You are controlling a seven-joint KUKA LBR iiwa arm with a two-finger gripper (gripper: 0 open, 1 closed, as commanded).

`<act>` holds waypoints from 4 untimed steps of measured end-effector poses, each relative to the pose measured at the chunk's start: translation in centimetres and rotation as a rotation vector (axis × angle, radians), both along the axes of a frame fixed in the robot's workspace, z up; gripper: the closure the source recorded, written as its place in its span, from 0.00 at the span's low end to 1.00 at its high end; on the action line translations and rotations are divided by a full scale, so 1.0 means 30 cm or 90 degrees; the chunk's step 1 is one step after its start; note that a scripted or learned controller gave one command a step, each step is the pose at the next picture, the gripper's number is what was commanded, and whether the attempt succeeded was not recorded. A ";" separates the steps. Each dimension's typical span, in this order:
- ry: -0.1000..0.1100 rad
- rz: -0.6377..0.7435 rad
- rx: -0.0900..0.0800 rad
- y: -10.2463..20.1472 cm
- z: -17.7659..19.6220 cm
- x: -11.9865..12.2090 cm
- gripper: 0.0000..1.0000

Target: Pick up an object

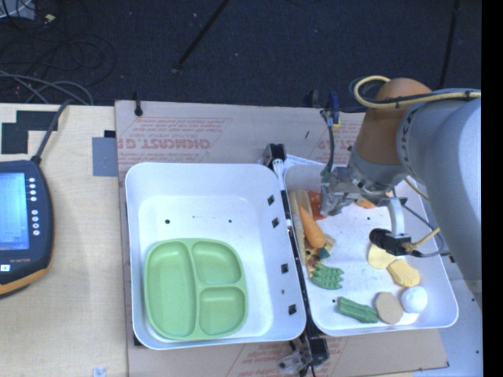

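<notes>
Gripper [334, 199] is hanging low over right bin's [440, 316] far-left corner beside the carrot [311, 228]; finger state impossible to tell.

Red printing ran along cardboard sheet [196, 132] under bins, above left bin [137, 210]; seen upside down and mirrored from this camera. Large line appeared to read "CHEMCRZT", last letters uncertain; smaller red line above it was too small to read. More red print showed on cardboard's near edge, below bins, illegible. Handheld pendant [20, 222] at left had lit screen [9, 218], contents blurred, no characters readable. Button column beside screen carried no legible marks.
</notes>
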State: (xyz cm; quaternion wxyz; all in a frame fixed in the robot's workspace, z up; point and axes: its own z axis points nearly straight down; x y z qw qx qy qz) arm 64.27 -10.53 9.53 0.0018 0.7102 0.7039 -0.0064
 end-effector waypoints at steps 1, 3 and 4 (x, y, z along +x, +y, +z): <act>-0.001 -0.003 -0.009 -0.029 0.004 -0.003 0.00; -0.008 -0.001 -0.006 0.029 -0.021 0.005 0.00; -0.008 0.002 -0.002 0.021 -0.022 0.007 0.00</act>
